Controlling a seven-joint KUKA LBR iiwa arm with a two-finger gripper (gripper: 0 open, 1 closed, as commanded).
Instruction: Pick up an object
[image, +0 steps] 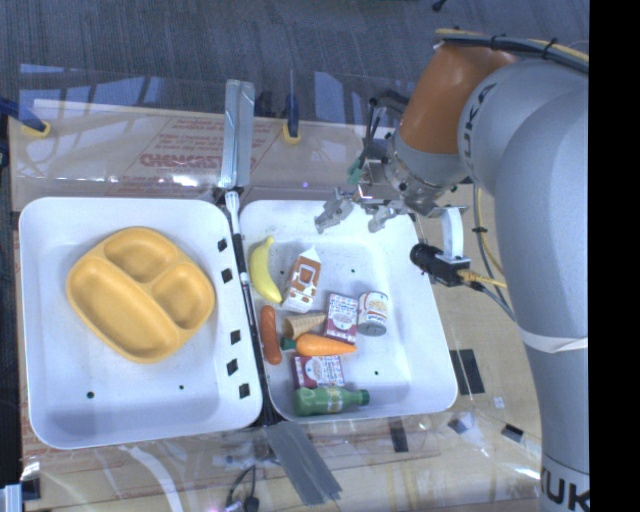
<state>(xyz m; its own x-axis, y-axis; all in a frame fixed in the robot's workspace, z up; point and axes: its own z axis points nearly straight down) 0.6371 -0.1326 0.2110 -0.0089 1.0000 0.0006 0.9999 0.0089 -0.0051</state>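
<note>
On the tabletop (470, 400) two shallow white bins sit side by side. The left bin (60, 400) carries a yellow divided plate (140, 292) with three compartments, lying toward its 10 o'clock area. The right bin (420, 350) holds a cluster of toy groceries: a banana (262, 268) at the bin's 9 o'clock side near the dividing rim, a small white and orange carton (303, 281) just beside it at 3 o'clock from the banana, a reddish sausage (270, 334) at 6 o'clock from the banana, an ice-cream cone (303, 325) and an orange carrot (324, 346) close together in the middle, a red and white box (342, 316) and a small can (373, 312) side by side at 3 o'clock from the cone, another red packet (318, 371) below the carrot, and a green bottle (330, 400) lying on its side at the bin's 6 o'clock edge. The grey arm (530, 180) with its orange band (445, 95) reaches in from 3 o'clock. The tool (355, 214) hangs over the right bin's 12 o'clock rim, its two fingers (332, 212) spread apart with nothing between them, well apart from the grocery cluster, which lies toward 6 o'clock from it.
</note>
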